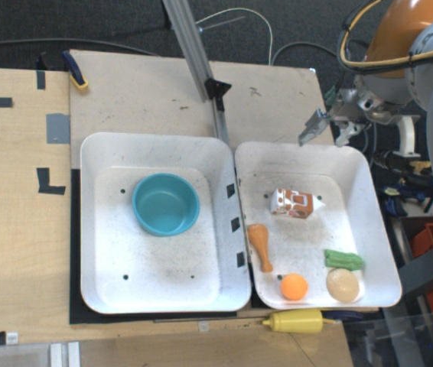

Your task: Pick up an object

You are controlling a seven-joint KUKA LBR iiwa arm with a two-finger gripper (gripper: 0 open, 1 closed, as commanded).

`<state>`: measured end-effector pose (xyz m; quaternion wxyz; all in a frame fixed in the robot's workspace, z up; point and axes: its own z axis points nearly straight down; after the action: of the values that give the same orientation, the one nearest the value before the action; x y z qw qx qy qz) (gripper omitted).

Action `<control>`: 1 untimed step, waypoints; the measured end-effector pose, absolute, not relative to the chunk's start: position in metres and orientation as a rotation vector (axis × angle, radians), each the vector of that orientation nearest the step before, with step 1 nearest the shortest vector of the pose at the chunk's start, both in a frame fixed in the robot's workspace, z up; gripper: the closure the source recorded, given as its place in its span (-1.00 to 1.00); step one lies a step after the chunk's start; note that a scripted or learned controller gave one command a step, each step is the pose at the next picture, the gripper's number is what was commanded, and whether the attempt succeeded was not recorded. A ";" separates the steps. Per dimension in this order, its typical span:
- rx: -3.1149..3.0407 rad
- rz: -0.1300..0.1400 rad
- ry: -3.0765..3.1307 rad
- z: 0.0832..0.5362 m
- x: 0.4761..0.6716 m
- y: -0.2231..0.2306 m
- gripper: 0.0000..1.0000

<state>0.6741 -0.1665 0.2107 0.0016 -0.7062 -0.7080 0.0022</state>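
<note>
My gripper (327,134) hangs above the back rim of the right bin (375,205), near its far right corner. Its two fingers stand apart, open, with nothing between them. Inside that bin lie a small white and brown carton (293,203), an orange drumstick-shaped toy (260,246), an orange ball (294,287), a green piece (343,260) and a beige ball (343,284). The carton is the nearest to the gripper, well below it in the view. A teal bowl (165,203) sits in the left bin (94,228).
A yellow bottle (297,321) lies on the bench just outside the right bin's front rim. A slanted metal pole (193,48) comes down to the divide between the bins at the back. A blue and yellow clamp (75,70) sits at the far left of the board.
</note>
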 end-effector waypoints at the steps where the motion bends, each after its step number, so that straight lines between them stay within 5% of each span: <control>1: -2.215 0.008 -2.221 0.154 0.663 -0.162 -1.00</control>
<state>0.6633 -0.1622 0.1541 0.0024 -0.7061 -0.7081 0.0026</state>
